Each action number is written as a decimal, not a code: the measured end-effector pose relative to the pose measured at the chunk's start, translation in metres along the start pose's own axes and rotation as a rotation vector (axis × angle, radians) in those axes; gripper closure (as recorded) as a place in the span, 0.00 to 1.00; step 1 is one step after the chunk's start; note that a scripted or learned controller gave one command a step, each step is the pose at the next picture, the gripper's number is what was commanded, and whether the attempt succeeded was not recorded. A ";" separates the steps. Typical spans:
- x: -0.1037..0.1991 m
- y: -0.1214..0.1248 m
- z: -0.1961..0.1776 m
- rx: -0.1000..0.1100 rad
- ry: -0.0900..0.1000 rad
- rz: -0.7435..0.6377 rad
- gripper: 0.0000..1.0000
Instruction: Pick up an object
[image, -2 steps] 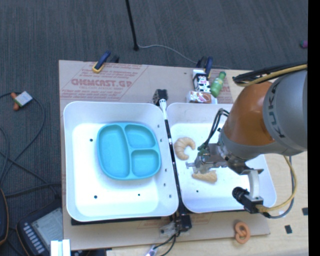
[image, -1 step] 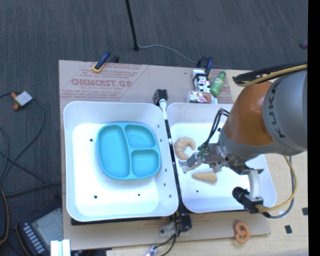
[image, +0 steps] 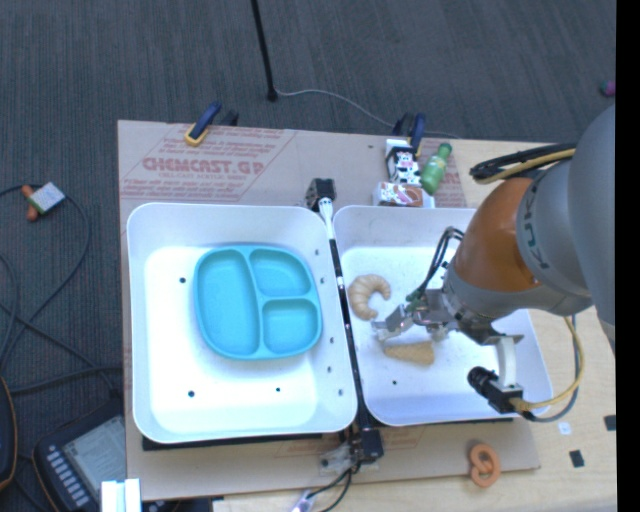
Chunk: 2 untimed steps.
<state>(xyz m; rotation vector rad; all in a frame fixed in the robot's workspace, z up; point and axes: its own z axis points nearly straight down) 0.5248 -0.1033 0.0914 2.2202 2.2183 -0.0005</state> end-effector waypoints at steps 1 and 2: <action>-0.004 -0.038 0.003 -0.011 -0.002 0.000 0.00; -0.005 -0.037 -0.007 -0.012 -0.005 0.001 1.00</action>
